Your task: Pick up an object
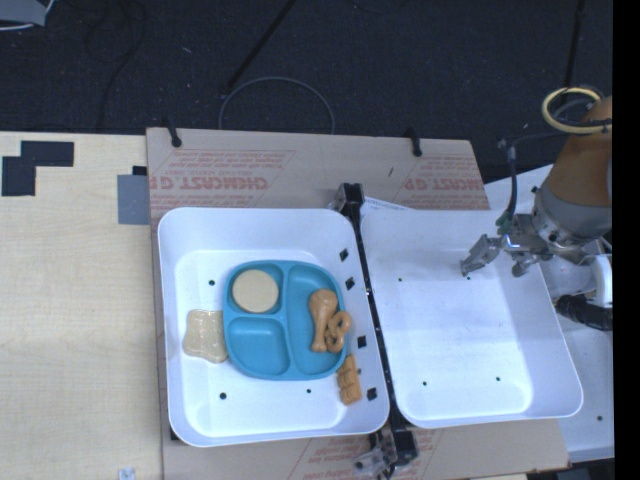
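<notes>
The end effector [482, 258], grey metal, hangs over the upper right part of the right bin [470, 393]; whether it is spread or pressed together cannot be told, and nothing shows pinched in it. Above it the arm [580, 173] is smooth, with an orange band.

Both bins are shallow, glossy white plastic with rounded corners and small dark dots on their floors. Well to the end effector's left, in the left bin [190, 238], lies a blue plastic tray [265, 353] with three compartments. A round, pale tan disc [254, 290] sits in its upper left compartment. A knobbly golden-brown piece [328, 320] lies in its right compartment. A pale, toast-shaped slab [205, 335] touches the tray's left edge, and a small brown lumpy piece [348, 380] lies just beside its lower right corner.

The bins rest on brown cardboard [300, 168] printed in red with writing too faint to read surely. The worktop [70, 318] is pale wood grain.
</notes>
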Motion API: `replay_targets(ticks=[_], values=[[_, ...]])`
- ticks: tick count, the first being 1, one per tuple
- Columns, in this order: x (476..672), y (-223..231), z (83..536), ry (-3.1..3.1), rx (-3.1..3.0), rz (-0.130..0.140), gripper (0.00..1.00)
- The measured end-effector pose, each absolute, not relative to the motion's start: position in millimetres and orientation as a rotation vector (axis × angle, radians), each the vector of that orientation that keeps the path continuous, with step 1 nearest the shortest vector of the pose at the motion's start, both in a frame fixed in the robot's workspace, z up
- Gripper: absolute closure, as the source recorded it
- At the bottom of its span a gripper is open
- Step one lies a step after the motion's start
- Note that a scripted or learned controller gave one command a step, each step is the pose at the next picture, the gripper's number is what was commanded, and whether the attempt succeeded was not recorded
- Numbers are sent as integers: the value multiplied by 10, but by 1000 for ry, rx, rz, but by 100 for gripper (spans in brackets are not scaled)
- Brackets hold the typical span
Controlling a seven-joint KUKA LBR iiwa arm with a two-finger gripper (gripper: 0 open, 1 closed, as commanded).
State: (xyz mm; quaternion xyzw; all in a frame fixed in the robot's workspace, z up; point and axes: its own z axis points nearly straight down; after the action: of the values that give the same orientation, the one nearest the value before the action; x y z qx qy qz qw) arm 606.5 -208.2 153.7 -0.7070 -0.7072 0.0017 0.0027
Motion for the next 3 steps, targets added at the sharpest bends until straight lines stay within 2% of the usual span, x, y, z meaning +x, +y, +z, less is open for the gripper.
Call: replay_targets(ticks=[1, 2, 3], values=[[5964, -2017, 1009, -2216, -2217, 5, 0], [5979, -2028, 1145, -2219, -2220, 3, 100], [6088, -2058, 1682, -2225, -2222, -2, 100]])
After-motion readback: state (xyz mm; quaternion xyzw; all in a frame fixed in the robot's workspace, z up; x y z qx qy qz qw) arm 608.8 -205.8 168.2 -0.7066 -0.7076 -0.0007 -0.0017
